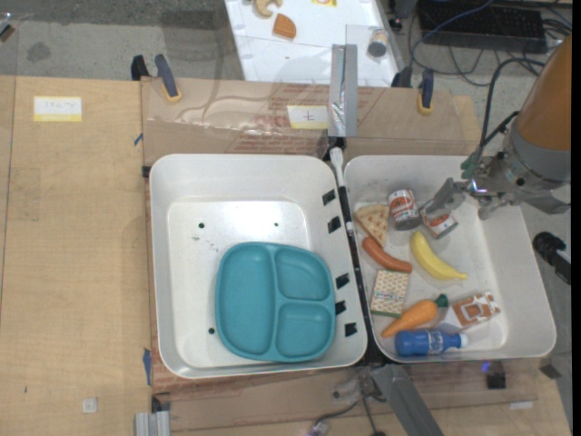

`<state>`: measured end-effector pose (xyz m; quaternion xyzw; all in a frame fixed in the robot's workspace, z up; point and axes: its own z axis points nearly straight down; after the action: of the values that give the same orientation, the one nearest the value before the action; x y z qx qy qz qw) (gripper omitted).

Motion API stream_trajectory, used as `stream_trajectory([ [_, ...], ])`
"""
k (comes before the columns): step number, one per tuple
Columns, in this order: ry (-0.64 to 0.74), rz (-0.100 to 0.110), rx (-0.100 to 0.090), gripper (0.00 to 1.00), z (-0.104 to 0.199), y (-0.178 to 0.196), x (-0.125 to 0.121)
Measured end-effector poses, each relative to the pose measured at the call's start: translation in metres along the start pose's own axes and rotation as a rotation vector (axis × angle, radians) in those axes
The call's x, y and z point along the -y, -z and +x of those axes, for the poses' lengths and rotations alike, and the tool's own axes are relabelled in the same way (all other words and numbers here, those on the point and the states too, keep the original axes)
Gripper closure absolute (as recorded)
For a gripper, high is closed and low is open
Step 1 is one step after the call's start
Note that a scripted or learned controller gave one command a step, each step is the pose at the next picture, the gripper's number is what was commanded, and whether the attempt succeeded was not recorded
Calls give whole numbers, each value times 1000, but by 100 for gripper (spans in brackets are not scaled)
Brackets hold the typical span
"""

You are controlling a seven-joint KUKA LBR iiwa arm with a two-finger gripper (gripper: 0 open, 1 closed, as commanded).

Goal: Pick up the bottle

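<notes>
You had the arm (545, 116) reaching in from the right, over the far-right part of the right bin (536, 325), w/ the gripper (442, 212) hanging above the bin's far half. Its fingers (440, 198) were dark and slanted down toward the left, and a small red-and-white item (441, 223) sat right at their tips; you couldn't tell from this angle whether that item was pinched between them or just lying under them, so whether the pincer was clenched or released can't be told. The bottle (429, 341), blue w/ a white label, lay on its side along the right bin's near edge, roughly mid-width, well apart from the gripper and untouched by it. Just beyond the bottle lay a carrot (413, 316), tilted, w/ its green end toward the right, and beside that, toward the right wall, a small orange-and-white packet (476, 309). A cracker (389, 292) lay near the bin's left wall, a sausage (386, 254) past it, and a sandwich wedge (372, 220) past that. A can (402, 208) sat tipped just left of the gripper, and a banana (432, 256) lay between the gripper and the carrot. In the left bin (172, 243) you had a teal divided plate (275, 302) resting toward the near-right corner.
</notes>
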<state>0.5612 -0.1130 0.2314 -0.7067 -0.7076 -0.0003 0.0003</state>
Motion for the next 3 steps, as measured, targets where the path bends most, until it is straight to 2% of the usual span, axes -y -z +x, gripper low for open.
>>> stream_trajectory([
  [1,-40,0,1,0,-28,-107,76],
  [2,128,-15,8,0,25,-134,91],
  [3,322,-16,9,0,45,-135,90],
])
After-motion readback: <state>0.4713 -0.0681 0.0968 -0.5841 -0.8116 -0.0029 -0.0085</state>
